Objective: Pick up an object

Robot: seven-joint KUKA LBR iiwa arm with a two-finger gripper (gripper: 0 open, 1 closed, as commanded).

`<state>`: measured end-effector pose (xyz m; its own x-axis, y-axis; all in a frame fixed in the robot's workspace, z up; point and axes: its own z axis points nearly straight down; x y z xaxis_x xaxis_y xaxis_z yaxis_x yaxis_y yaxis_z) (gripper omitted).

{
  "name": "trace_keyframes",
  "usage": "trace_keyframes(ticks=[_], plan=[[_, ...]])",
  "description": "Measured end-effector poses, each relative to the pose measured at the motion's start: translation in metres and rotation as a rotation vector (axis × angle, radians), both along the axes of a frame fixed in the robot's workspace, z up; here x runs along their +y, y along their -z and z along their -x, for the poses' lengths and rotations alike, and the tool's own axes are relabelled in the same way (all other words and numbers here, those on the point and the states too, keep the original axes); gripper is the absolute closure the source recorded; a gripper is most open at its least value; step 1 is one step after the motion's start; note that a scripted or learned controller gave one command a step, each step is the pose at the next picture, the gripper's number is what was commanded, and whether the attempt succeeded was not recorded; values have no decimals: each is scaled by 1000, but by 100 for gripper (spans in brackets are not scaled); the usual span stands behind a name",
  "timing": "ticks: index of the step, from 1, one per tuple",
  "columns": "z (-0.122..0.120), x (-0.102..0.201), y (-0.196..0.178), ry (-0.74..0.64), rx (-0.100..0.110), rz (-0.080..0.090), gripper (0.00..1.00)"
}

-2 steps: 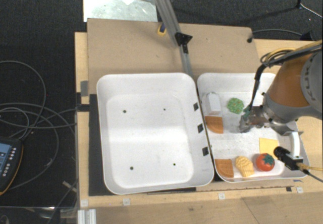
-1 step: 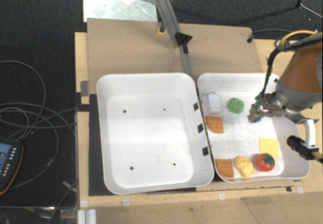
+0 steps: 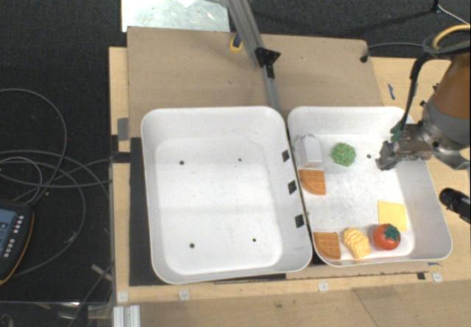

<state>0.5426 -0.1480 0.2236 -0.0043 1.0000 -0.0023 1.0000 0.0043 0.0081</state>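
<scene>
The right bin (image 3: 346, 121) holds several small food toys. A green broccoli piece (image 3: 343, 154) lies near the bin's upper middle, with a pale translucent cup (image 3: 308, 149) to its left. An orange waffle piece (image 3: 313, 182) lies below the cup. Along the front edge sit another orange piece (image 3: 327, 245), a yellow ridged piece (image 3: 357, 242) and a red tomato (image 3: 387, 236). A yellow cheese slab (image 3: 392, 213) lies above the tomato. My gripper (image 3: 385, 159) hovers over the bin's right side, right of the broccoli, with nothing seen in it.
The left bin (image 3: 213, 193) lies beside the right one, joined by black clips (image 3: 291, 187). A grey tripod leg (image 3: 246, 16) slants down to the bins' back edge. Cables trail on the floor at left.
</scene>
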Motion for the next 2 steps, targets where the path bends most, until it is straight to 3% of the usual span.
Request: trace_keyframes(ticks=[1, 2], plan=[[-2, 0, -36, -1, 2, -1, 100], [-23, 58, -39, -7, 4, -4, 100]])
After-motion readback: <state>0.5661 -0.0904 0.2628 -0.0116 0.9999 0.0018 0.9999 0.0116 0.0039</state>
